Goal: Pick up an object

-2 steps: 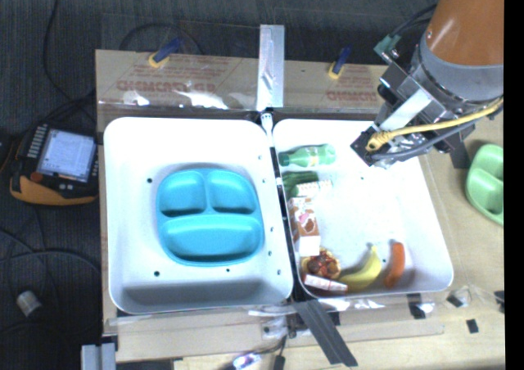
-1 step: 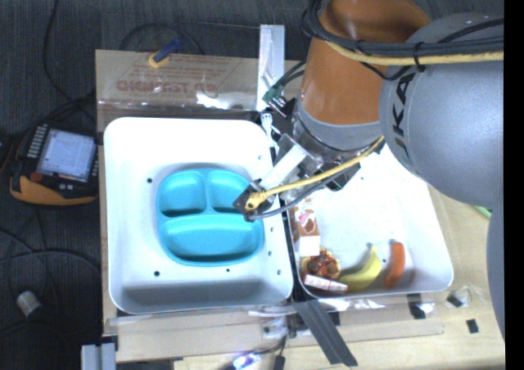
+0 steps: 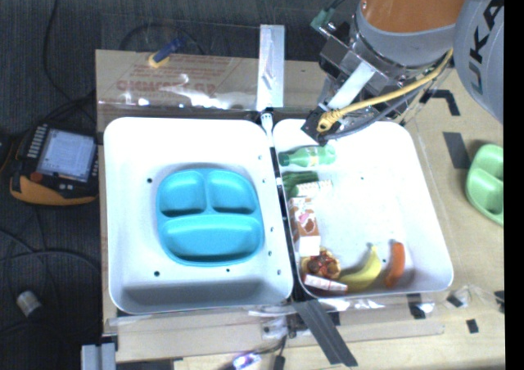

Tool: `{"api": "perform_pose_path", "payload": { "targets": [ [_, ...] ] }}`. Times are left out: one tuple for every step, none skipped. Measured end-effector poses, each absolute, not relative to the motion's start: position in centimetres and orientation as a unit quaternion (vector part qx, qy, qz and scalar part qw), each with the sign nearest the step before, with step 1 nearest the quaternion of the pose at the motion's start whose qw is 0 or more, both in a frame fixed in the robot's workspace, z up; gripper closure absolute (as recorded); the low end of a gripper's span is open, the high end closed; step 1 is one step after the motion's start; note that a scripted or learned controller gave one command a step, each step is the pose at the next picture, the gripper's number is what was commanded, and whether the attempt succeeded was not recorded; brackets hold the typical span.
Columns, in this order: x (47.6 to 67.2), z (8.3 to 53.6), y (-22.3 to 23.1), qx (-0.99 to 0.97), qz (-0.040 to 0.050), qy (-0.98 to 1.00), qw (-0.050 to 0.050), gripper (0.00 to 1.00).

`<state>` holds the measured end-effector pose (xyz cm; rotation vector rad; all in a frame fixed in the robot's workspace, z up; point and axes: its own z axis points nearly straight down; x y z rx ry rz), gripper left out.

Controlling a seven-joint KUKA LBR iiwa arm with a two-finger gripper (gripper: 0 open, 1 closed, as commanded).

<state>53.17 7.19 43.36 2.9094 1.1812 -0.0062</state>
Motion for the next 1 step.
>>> {"api": "perform_pose_path", "payload": {
  "targets": [
    [51.01,32.83,12.15,0.962,-0.0032,0.272,0.0,1.0]
  ]
}}
